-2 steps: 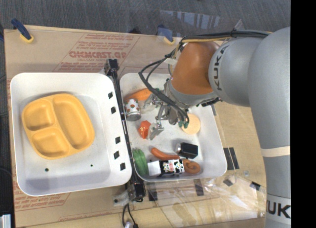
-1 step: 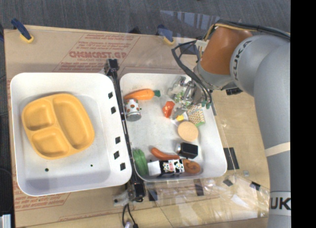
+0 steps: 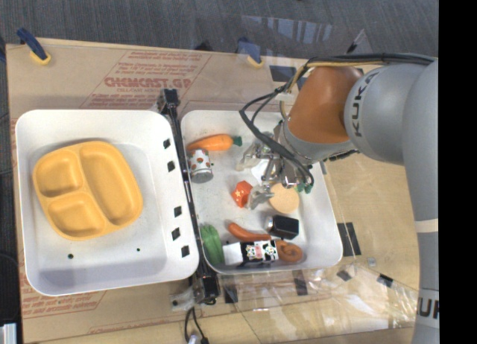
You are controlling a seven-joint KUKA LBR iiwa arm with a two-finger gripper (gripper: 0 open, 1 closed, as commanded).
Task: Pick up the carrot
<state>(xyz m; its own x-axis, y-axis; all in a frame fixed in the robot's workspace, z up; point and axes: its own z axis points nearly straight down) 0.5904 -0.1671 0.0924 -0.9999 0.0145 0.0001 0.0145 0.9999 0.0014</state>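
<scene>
The carrot, orange with a green stub, lies near the far-left corner of the right bin, just right of the divider. My gripper hangs over the middle of that bin, to the right of and nearer than the carrot, apart from it. Its two metal fingers stand open, one tip toward the carrot and the other close to a small red piece. Nothing is between them.
A small patterned can stands just below the carrot. A beige disc, a black block, a sausage, a green vegetable, a cow-print bottle and a brown ring fill the near part. The left bin holds a yellow tray.
</scene>
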